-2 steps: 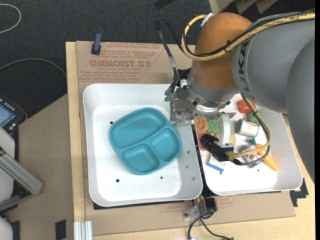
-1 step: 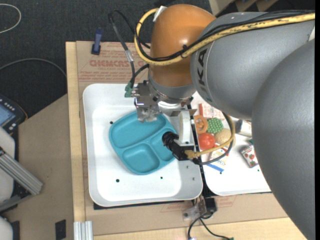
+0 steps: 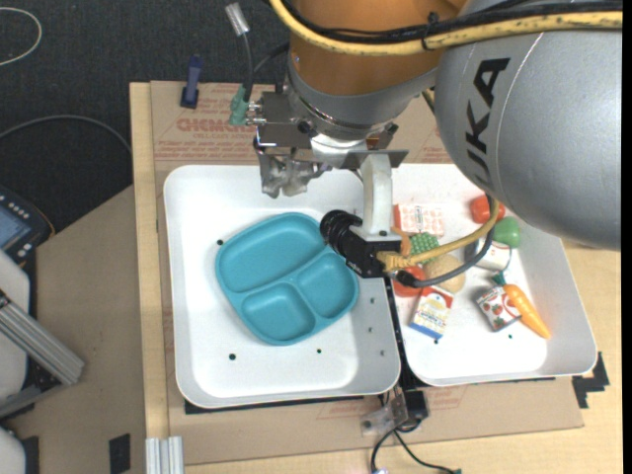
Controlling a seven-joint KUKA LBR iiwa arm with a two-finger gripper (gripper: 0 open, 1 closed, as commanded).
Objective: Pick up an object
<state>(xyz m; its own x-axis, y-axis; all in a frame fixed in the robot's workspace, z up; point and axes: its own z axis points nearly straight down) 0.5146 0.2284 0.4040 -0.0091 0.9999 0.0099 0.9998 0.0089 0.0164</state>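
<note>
The grey arm (image 3: 533,97) hangs over both bins, the teal divided plate (image 3: 286,276) lies in the left bin (image 3: 197,363), and the small gripper (image 3: 286,178) near its rim holds nothing visible, jaw state unclear, so picking remains.

Light falls evenly from overhead, bright but soft. The two white bins (image 3: 188,265) are the brightest surfaces and come close to washing out, so their rims show little detail. The blue tray (image 3: 281,275) throws only a thin, faint shadow just below its lower edge. Above the tray, the arm (image 3: 513,87) sits close to the lens and looks soft, with broad pale sheen on its orange band (image 3: 375,18) and grey shell. Left of the tray, beyond the bench, the dark floor (image 3: 69,77) is dim. Small items right of the tray look slightly grainy.
</note>
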